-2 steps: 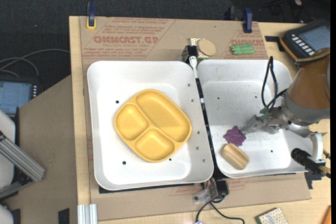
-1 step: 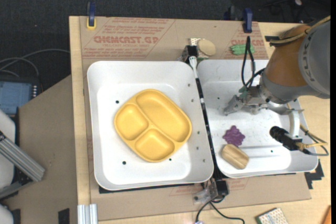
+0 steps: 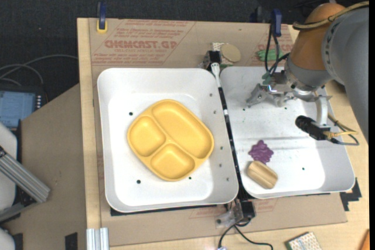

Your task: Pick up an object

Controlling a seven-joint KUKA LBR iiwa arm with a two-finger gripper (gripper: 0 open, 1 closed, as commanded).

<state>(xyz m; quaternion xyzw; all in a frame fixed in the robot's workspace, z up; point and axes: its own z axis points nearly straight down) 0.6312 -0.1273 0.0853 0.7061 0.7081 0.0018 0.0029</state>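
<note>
Nearest the camera, a tan wooden block [image 3: 262,174] lies in the right bin [image 3: 334,175] close to its front rim, long axis running from 10 to 4 o'clock. Touching its upper edge sits a purple grape cluster [image 3: 261,151]. Both lie at about 7 o'clock from the pincer [image 3: 270,95], well apart from it; whether the pincer is apart or together cannot be told. Bare bin floor separates them. The left bin [image 3: 111,126] holds a yellow divided plate [image 3: 170,139].

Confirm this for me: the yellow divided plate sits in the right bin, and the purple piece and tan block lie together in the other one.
Not right. The camera view shows the yellow divided plate in the left bin. The purple piece and tan block lie together in the right bin.
</note>
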